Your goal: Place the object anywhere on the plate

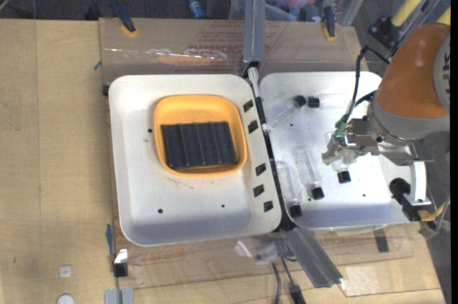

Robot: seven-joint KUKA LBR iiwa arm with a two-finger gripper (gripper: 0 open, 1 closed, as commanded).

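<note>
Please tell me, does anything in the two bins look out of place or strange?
Nothing looks spilled or broken. One point: the dark ridged object already lies flat on the orange plate in the left bin, while the gripper sits over the right bin, which holds small black pieces.

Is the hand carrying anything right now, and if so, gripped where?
Cannot be told. The hand sits low over the right white bin, its tip hidden under the wrist. The dark ribbed rectangular block already lies on the orange plate.
</note>
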